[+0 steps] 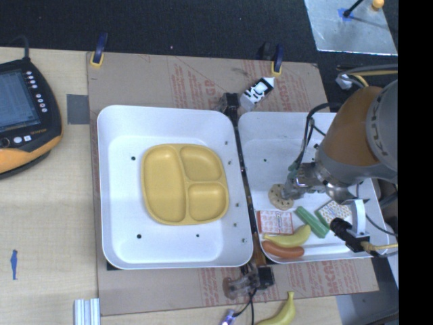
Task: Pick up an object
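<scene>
from the camera above the table (47, 202), the arm (358, 137) comes in from the right and hangs over the right bin (270, 141). its gripper (295, 181) sits low near the middle of that bin, just above a small round tan disc (278, 196). the wrist hides too much of it for me to say if it is apart or together, so i cannot tell.

the things to pick from are bunched along the bin's near side: a yellow banana (287, 236), a reddish sausage (283, 250) touching it just below, a green piece (312, 222) by the banana's tip, a red-and-white packet (275, 220) and a patterned card (336, 212). the left bin (115, 181) holds a yellow divided plate (184, 183). another banana (283, 311) lies outside the bins at the front edge.

as i judge it, nothing is lifted yet; everything lies flat in the bin. the approach looks made, and the close, grip and lift are all left to do.
</scene>
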